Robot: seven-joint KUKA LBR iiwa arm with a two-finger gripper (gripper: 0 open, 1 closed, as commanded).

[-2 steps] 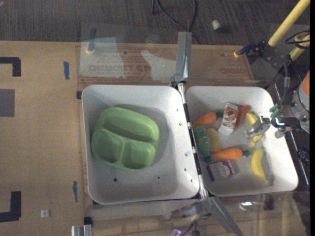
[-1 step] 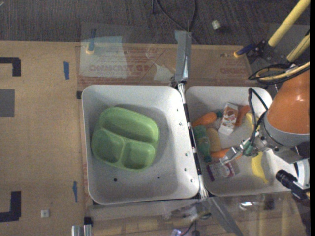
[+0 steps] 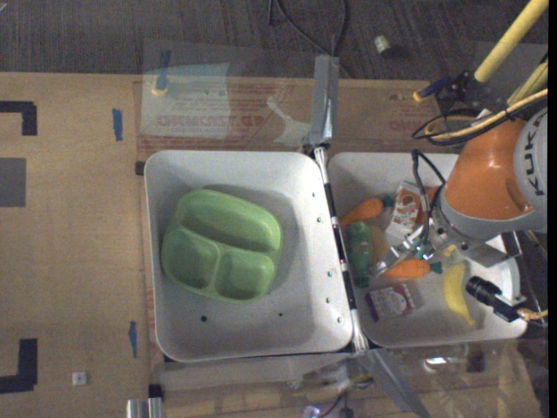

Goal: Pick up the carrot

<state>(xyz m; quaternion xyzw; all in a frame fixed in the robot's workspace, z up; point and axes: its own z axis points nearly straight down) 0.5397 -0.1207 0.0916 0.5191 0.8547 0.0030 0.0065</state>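
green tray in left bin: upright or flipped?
Upright. The green tray lies in the left bin with its three compartments facing up.

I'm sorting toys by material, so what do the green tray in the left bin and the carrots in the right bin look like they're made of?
Green tray: probably moulded plastic, matte with a soft sheen; uniform colour, rounded compartment edges.
Carrots: likely plastic toy food; even orange, smooth surfaces, though they are too small to be sure.
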